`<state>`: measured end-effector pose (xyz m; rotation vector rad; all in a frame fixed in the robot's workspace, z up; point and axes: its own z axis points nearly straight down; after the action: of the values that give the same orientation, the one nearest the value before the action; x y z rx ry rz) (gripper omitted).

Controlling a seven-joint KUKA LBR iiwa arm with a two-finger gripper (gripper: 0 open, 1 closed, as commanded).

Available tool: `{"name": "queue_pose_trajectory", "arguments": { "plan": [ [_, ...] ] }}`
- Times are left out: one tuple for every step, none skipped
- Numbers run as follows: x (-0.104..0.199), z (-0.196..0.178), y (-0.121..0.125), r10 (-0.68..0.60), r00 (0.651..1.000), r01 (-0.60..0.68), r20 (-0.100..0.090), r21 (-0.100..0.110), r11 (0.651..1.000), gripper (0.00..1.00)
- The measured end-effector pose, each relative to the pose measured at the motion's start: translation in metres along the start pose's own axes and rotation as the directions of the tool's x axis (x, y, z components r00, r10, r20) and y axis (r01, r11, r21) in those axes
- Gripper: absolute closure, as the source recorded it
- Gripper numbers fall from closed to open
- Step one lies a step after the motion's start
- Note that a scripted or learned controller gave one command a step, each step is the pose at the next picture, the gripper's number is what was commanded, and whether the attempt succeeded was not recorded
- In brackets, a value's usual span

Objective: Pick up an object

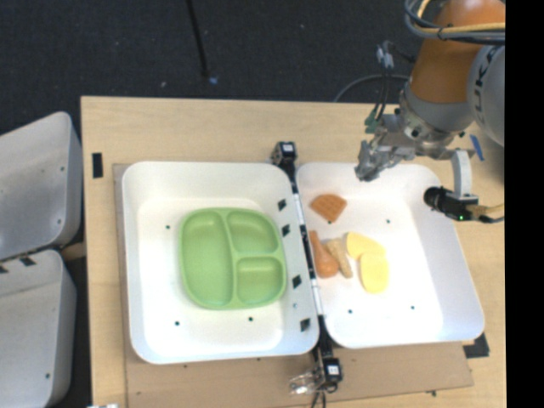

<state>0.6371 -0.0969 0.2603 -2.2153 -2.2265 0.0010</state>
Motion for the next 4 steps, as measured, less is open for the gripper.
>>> {"name": "queue_pose_trajectory", "arguments": {
  "plan": [
    [0.042, -0.006, -0.029, -0.001, 1.0, 0.001, -0.001, -0.001, 1.0, 1.0],
    [0.08, 0.006, -0.06, 0.001, 1.0, -0.001, 0.0, 0.001, 1.0, 1.0],
    [0.126, 0.0, -0.084, -0.002, 1.0, 0.002, -0.002, -0.001, 1.0, 1.0],
    [0.169, 0.012, -0.116, -0.001, 1.0, 0.001, -0.001, 0.002, 1.0, 1.0]
  ]
}}
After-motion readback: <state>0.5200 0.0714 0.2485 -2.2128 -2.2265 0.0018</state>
